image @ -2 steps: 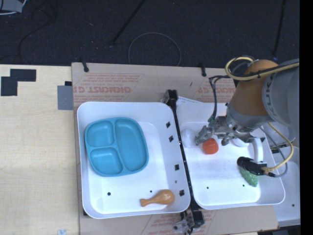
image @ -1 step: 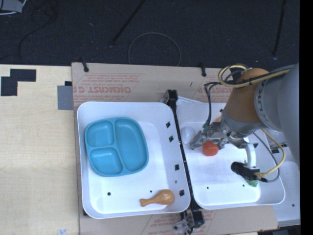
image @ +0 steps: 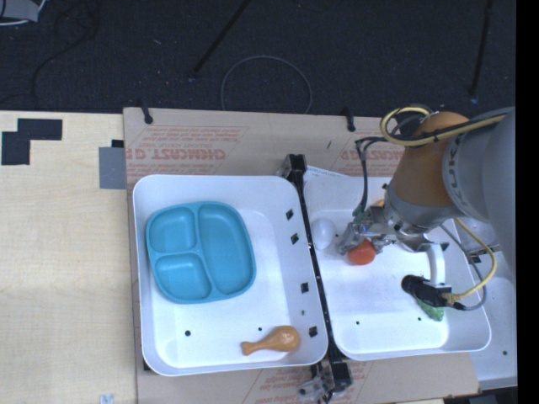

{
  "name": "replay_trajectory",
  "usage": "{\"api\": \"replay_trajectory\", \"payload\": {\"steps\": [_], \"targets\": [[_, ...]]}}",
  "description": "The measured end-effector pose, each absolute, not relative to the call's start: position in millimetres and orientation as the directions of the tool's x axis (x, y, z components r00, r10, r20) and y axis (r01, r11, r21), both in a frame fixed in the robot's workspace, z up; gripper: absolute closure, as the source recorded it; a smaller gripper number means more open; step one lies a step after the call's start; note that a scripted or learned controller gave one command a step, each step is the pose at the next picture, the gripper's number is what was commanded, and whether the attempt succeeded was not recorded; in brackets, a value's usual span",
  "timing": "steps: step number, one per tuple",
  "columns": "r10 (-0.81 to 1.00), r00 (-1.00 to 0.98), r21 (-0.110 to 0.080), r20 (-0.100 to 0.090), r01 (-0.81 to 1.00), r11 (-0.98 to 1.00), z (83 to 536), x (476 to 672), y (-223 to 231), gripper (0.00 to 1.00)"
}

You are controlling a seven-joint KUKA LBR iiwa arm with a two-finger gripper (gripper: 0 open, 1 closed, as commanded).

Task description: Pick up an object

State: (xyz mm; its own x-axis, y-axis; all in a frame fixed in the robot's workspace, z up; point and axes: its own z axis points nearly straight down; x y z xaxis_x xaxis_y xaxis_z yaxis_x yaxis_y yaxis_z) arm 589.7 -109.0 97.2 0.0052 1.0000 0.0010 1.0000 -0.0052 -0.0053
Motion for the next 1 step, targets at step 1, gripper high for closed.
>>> {"api": "replay_trajectory", "payload": {"steps": [1], "targets": [[1.0, 0.001, 0.0, 0.0, 1.0, -0.001, 158.9, 586.8, -107.5, 1.0]]}}
